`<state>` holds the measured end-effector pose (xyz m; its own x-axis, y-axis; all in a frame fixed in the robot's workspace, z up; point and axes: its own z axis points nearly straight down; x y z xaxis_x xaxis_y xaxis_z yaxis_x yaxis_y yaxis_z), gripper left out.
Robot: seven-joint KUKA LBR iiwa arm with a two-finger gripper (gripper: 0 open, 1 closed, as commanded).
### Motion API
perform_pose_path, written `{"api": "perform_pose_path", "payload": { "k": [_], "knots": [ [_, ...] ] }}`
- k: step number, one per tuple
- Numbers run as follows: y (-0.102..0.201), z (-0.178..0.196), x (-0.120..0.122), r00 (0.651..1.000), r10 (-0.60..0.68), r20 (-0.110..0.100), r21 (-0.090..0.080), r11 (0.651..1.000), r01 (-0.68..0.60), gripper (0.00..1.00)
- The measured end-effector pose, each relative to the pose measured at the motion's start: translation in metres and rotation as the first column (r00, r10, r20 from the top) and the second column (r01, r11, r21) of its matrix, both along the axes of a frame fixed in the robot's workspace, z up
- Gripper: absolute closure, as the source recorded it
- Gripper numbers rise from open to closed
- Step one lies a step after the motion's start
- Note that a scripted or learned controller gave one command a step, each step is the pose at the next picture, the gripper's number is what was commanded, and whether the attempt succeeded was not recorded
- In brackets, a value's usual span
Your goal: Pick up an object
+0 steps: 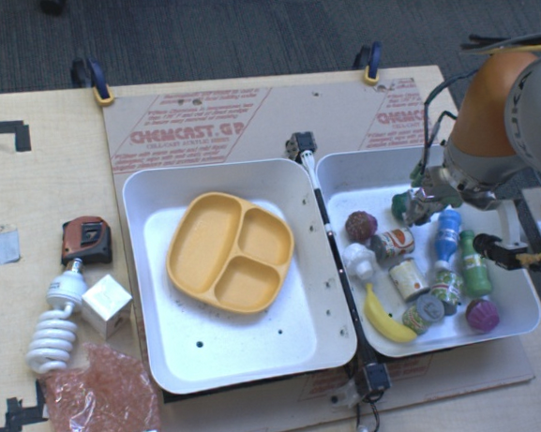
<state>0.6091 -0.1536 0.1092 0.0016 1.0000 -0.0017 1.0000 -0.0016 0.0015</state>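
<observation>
The right bin (532, 305) holds the candidate objects in a loose cluster. A dark red ball (361, 225) lies at the cluster's 10 o'clock, with a white object (358, 263) just below it and a small can (395, 242) beside both. A banana (385, 318) lies at 7 o'clock along the bin's near-left wall. A blue bottle (447, 233) and a green bottle (474, 268) stand toward 3 o'clock, and a purple ball (482, 315) sits at 5 o'clock. A green object (401, 205) lies at 12 o'clock, touching or just beside the gripper (426, 199). The gripper is low over the bin's far side; whether it is wide or narrow cannot be told, and nothing is visibly held. The left bin (165, 351) contains a yellow divided plate (230, 251). On the surface (23, 185) at 9 o'clock lie a tape measure (86, 240), a spiral light bulb (56, 323) and a white cube (107, 300).
</observation>
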Motion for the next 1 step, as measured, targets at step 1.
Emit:
{"api": "perform_pose_path", "payload": {
  "k": [1],
  "knots": [
    [0.0266,-0.0167,-0.0644,1.000,0.000,-0.001,0.001,1.000,0.000,0.00]
  ]
}}
